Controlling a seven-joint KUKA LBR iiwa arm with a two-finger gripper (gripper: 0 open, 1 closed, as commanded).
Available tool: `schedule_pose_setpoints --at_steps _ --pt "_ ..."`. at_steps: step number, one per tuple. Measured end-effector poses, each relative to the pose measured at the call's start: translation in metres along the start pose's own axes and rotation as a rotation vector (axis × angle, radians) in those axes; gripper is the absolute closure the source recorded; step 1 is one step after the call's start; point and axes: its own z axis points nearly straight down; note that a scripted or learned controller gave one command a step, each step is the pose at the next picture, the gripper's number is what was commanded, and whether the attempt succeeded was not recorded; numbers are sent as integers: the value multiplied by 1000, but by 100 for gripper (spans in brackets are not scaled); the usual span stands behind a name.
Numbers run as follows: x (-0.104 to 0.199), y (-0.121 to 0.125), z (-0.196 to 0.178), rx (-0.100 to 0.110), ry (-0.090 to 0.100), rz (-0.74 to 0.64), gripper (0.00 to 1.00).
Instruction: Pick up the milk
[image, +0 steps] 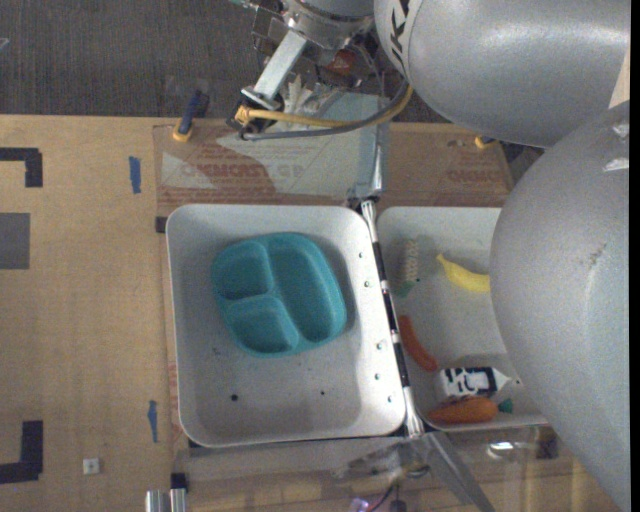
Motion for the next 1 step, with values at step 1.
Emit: schedule_pose_setpoints --at_steps 1 --pt "4 -3 -11 -1 0 -9 100"
